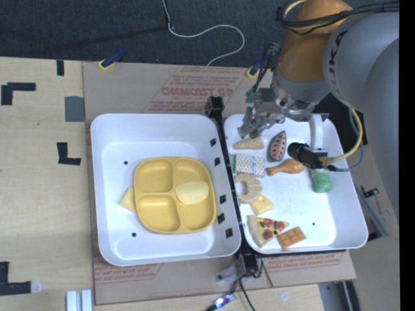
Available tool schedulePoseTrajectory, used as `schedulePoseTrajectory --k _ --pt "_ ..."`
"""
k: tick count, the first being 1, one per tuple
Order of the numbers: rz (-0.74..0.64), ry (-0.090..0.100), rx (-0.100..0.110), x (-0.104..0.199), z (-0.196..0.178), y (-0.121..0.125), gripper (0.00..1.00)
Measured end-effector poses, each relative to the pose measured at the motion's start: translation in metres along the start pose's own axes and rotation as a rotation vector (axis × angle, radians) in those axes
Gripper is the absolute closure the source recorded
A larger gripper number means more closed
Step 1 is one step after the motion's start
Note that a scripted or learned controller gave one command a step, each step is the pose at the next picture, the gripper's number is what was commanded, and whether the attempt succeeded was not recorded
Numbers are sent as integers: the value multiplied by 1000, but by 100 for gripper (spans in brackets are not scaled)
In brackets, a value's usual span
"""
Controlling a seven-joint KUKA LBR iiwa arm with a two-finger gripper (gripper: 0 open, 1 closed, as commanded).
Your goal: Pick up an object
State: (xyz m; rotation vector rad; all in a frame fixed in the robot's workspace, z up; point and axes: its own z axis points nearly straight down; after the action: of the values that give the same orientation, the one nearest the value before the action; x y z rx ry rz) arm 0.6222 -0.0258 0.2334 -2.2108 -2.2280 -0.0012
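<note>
1. Grey arm's gripper [251, 127] hovered over right bin [343, 232]; grip state could not be told.
2. Beige cracker [249, 144] lay directly beneath it; watermelon slice [278, 145] just beside.

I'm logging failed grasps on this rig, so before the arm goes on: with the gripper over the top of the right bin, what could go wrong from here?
1. The gripper hangs near the bin's dividing wall, so a descent might clip it.
2. The pale biscuit, wafer and ring-shaped piece lie packed in a column; closing on one may nudge or drag its neighbours.
3. These pieces look flat, so the fingers may slide off.
</note>
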Motion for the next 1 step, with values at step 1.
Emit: schedulePoseTrajectory --k 1 --pt "6 -4 3 -1 20 0 100"
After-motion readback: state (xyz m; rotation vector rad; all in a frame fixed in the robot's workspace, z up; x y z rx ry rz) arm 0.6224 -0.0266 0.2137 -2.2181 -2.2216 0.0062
